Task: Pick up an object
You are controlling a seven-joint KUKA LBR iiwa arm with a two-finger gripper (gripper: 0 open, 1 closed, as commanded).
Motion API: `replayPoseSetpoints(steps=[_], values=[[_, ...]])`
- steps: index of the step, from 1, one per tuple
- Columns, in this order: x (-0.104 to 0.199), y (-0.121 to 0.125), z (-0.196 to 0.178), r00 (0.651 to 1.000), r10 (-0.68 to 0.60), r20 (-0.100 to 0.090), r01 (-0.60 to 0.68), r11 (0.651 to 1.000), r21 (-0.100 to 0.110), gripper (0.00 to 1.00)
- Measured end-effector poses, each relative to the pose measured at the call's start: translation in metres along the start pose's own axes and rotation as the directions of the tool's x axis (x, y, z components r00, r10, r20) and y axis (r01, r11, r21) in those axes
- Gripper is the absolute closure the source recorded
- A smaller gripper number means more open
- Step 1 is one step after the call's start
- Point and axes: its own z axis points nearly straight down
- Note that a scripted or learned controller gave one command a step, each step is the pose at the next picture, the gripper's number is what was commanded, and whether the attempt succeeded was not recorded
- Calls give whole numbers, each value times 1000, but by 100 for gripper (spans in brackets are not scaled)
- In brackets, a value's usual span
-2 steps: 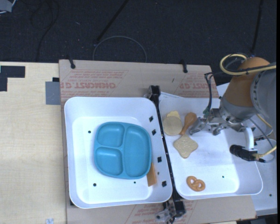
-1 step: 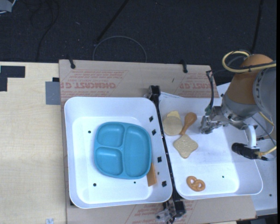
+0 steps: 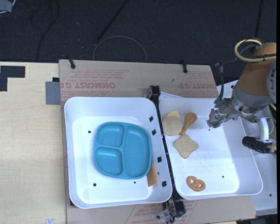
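The right bin (image 3: pixel 245 171) holds a round pale bun (image 3: pixel 172 124), a tan drumstick-shaped piece (image 3: pixel 188 122), a slice of toast (image 3: pixel 185 146) and a small pretzel (image 3: pixel 195 184). My gripper (image 3: pixel 216 118) hangs over the upper right part of this bin, to the right of the drumstick piece and apart from it. Nothing shows between its fingers. The grey arm with its orange band (image 3: pixel 254 73) reaches in from the right.
The left bin (image 3: pixel 79 120) bears a blue divided plate (image 3: pixel 122 149). A thin brown stick (image 3: pixel 151 174) lies by the plate's lower right edge. A black divider (image 3: pixel 162 148) runs between the bins. Cardboard (image 3: pixel 121 80) lies beneath both.
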Motion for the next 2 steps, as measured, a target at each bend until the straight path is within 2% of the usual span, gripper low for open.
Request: replayPoseSetpoints(steps=[1, 2], values=[[6, -1, -61, 1000, -5, 0, 5, 1000, 0, 100], [1, -1, -104, 1000, -5, 0, 5, 1000, 0, 100]])
